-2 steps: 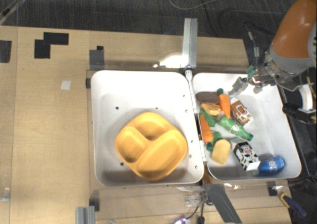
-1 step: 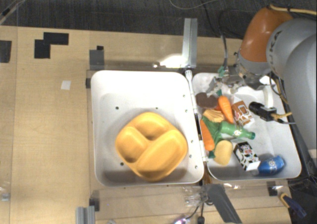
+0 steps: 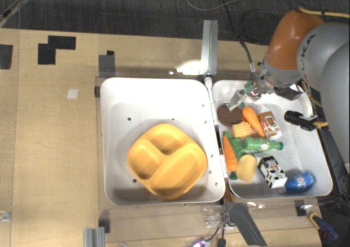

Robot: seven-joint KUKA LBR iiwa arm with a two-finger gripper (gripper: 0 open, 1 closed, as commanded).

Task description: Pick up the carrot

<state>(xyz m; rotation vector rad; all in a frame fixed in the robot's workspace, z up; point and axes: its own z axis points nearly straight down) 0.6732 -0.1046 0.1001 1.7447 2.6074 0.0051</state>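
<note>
An orange carrot (image 3: 252, 121) lies at a slant in the upper middle of the right bin (image 3: 322, 172), between a brown disc (image 3: 227, 114) and a small red-and-white carton (image 3: 269, 124). A second orange carrot-like piece with a green top (image 3: 230, 155) lies along that bin's left wall. My gripper (image 3: 248, 93) hangs over the bin's far left corner, just above and behind the slanted carrot. It is open, and nothing sits between its fingers.
The right bin also holds a ridged orange block (image 3: 241, 129), a green bottle (image 3: 260, 145), a yellow pear-like fruit (image 3: 246, 168), a black-and-white carton (image 3: 271, 171) and a blue object (image 3: 299, 182). A yellow divided dish (image 3: 167, 159) sits in the left bin (image 3: 117, 104).
</note>
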